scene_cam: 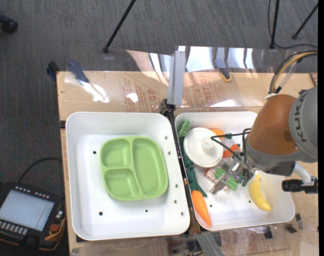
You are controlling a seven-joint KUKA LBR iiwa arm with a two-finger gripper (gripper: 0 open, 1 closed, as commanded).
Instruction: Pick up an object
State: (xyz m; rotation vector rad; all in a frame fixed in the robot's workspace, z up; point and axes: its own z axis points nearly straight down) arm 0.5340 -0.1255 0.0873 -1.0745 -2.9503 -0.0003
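In the right bin [274,217], the gripper [226,179] hangs low at centre; whether its fingers are spread I cannot tell. Around it lie a smooth curved banana [259,194] at 3 o'clock, a tapered carrot [201,207] at 7, and a round white lid [203,146] at 11. The left bin [81,143] holds a glossy green three-part plate [134,168].
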